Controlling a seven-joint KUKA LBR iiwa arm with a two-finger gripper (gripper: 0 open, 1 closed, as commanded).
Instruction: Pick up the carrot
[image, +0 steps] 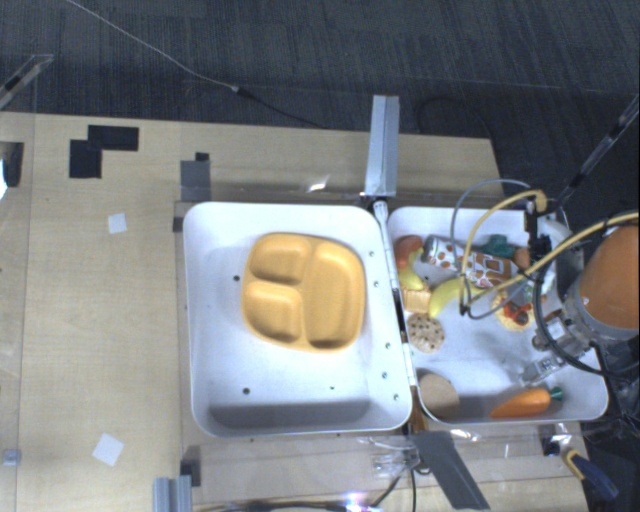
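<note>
Lying by right bin's (600, 405) front wall, carrot (522, 403), hand (545, 368) blurred, grip unreadable

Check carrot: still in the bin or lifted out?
In. The carrot lies flat on the right bin's floor near its front wall.

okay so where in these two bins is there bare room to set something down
Left bin: a bare floor strip lies between the yellow plate and the near wall, and another along the left wall. Right bin: toys crowd the far half; a small bare patch lies between the cookie and the carrot, close to the arm.
</note>
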